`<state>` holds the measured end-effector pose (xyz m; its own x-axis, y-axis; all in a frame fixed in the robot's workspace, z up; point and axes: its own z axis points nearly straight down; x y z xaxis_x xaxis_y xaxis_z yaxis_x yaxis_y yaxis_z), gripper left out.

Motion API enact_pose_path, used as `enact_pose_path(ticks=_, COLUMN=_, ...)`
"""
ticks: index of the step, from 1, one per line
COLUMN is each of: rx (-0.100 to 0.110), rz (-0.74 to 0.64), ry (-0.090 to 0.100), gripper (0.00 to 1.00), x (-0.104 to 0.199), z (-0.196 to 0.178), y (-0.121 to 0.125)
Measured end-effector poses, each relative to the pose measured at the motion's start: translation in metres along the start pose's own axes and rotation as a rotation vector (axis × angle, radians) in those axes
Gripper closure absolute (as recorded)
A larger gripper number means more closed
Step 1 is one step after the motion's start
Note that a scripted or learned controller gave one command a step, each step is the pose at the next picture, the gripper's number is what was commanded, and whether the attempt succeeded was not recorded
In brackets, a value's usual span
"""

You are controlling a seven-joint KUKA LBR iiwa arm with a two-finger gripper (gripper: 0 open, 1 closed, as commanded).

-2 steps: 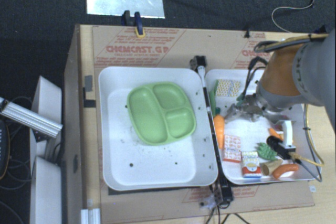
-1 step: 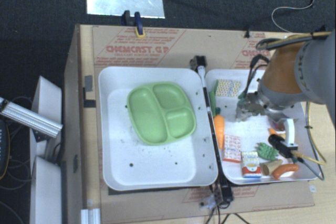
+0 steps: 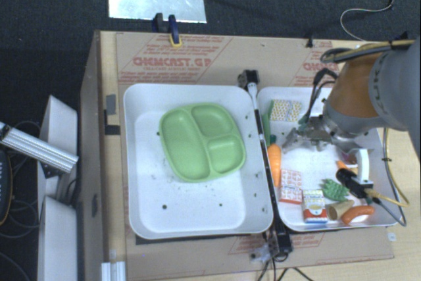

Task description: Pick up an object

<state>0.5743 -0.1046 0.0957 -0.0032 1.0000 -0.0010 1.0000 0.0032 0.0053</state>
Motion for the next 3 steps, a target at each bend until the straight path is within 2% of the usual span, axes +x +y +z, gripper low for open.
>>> enact_pose_path(ticks=1, rx=0.002, rz=-0.001, ry=0.0, gripper=0.0, x=0.019, z=0.011, y=0.059)
enact_pose_path(ticks=2, rx=0.016, rz=-0.001, ry=0.001, gripper=0.0, x=-0.043, z=0.012, y=0.092)
enact_pose_path(ticks=3, rx=0.015, rz=-0.002, ry=0.004, gripper=0.0, x=-0.054, z=0.011, y=0.093)
